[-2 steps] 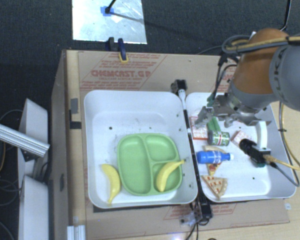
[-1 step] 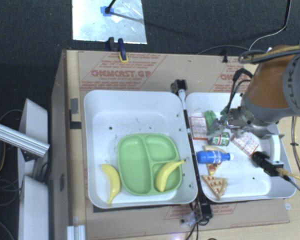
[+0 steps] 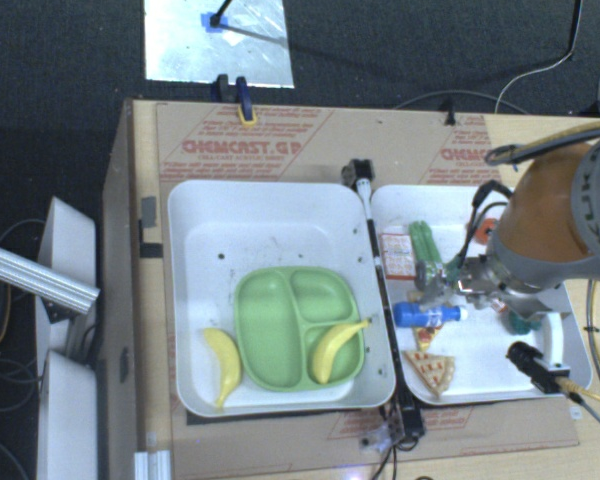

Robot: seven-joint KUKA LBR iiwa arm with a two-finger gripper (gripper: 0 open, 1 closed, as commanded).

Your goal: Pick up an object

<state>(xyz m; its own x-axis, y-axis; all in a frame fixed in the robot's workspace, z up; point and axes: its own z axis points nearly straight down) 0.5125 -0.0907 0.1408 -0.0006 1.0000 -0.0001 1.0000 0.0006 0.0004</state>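
In the right bin, my gripper hangs low at the lower end of a green stick-shaped object. Just below it lies a blue bottle on its side, very close to the gripper or touching it. A red and white packet lies to the left of the green object. A pizza slice toy rests near the bin's front edge. The arm covers much of the bin's right half, where a small teal piece and an orange bit peek out.
The left bin holds a green divided plate. One banana lies on the plate's right side and another banana lies on the bin floor to its left. A black divider separates the bins.
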